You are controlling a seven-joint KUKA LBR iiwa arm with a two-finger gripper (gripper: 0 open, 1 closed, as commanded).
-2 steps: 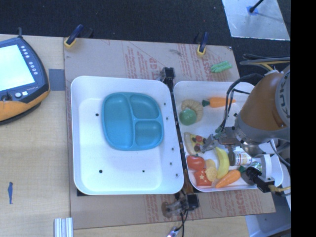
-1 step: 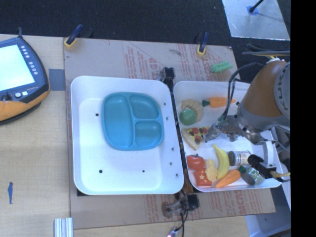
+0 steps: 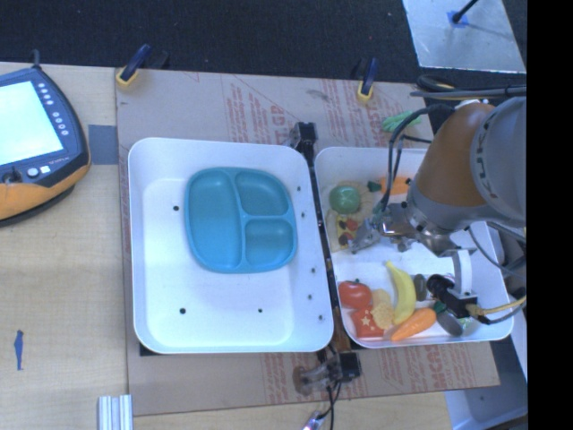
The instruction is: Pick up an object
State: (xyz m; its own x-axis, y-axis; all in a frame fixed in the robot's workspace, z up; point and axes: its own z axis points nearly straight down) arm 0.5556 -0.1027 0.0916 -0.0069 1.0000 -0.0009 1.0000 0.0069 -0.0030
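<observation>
While the blue plate [image 3: 240, 219] sits alone in my left bin [image 3: 143, 240], the tool [image 3: 365, 233] hovers low by the green ball [image 3: 345, 198] in the right bin [image 3: 501, 330]; whether it grips, I cannot tell. I'd descend straight, avoiding the banana [image 3: 402, 291].

2 white bins [image 3: 143, 240] on light wood-grain tabletop [image 3: 63, 294], over brown cardboard [image 3: 269, 106] with faded red print. Left bin: teal divided plate [image 3: 240, 219]. Right bin: green round item [image 3: 345, 198], yellow banana [image 3: 402, 290], red tomato [image 3: 355, 295], orange carrot [image 3: 413, 324]. Arm [image 3: 466, 173] grey, orange band. Clamps [image 3: 133, 65] blue with yellow tips at tabletop's far edge.
</observation>
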